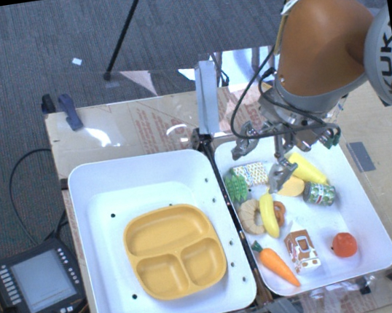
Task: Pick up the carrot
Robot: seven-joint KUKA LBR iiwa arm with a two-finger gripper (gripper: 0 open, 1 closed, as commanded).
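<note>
Camera view: carrot [278, 267] lies well below fingers [281, 173]; fingers' state cannot tell.

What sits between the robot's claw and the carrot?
In the camera view, a banana and a ring-shaped pretzel lie between the gripper and the carrot.
</note>
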